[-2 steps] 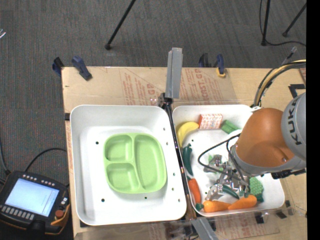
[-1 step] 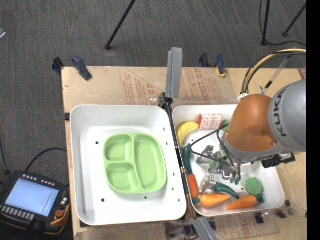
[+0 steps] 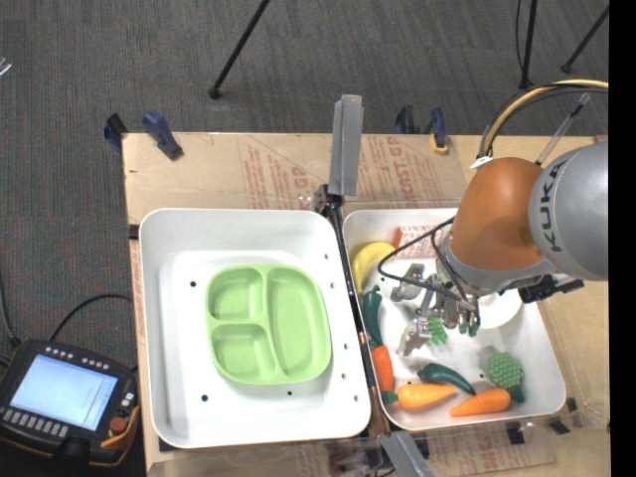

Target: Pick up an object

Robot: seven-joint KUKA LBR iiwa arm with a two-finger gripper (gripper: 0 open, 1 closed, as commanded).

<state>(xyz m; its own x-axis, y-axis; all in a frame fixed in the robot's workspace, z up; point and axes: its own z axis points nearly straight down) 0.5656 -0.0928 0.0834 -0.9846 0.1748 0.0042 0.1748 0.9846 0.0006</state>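
Note:
The right bin [image 3: 545,361] holds several toys: a yellow fruit [image 3: 370,261], a dark green vegetable [image 3: 371,316], three orange carrots [image 3: 383,368] [image 3: 425,397] [image 3: 482,402], a dark green chili [image 3: 447,377] and a bumpy light green ball [image 3: 505,369]. My gripper [image 3: 433,324] hangs low over the middle of this bin, under the orange wrist band. A small green leafy piece [image 3: 435,330] sits right at its tip; whether it is gripped cannot be made out.
The left bin [image 3: 164,266] holds a light green divided tray [image 3: 268,323]. A white dish [image 3: 500,311] and an orange-red packet [image 3: 412,237] lie partly under the arm. A grey post [image 3: 346,157] stands behind the bins' divider.

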